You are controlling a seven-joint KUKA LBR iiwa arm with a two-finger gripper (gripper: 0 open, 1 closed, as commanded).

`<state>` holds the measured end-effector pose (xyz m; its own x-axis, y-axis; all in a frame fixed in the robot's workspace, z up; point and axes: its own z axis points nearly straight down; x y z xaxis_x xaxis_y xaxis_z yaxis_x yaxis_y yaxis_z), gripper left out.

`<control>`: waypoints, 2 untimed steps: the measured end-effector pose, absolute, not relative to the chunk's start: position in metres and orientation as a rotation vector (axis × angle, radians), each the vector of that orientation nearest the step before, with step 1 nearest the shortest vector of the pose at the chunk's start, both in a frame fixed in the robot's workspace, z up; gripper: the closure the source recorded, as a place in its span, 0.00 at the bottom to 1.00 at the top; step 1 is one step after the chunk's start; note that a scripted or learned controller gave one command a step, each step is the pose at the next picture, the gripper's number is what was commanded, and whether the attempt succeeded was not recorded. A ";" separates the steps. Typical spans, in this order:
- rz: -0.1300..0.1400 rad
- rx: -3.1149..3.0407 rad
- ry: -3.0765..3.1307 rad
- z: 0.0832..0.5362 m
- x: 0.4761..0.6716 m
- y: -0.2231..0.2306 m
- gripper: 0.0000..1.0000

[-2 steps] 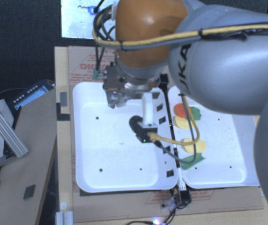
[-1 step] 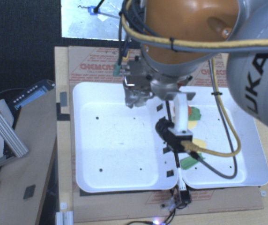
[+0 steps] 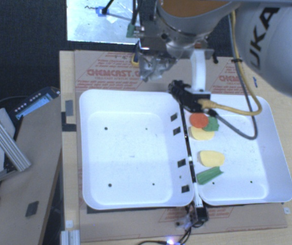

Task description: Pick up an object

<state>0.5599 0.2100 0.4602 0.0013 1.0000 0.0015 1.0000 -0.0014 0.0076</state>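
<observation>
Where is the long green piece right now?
The long green piece lies in the view's right bin, by its left wall, just below the lower yellow piece.

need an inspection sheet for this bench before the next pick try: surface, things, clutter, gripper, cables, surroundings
surface: left bin and right bin, white, side by side on a printed cardboard sheet
job's things: all in the right bin, near its left wall: orange round piece, small green piece against it, yellow piece, second yellow piece, long green piece
clutter: nothing seen
grippers: gripper above the cardboard, past the left bin's far rim, away from the pieces
cables: grey cable loops over the right bin
surroundings: shiny metal plate behind the bench, aluminium rail at the view's left
</observation>
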 end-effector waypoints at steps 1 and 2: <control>0.017 2.218 2.213 0.516 0.672 0.192 1.00; -0.020 2.221 2.233 0.330 0.655 0.232 1.00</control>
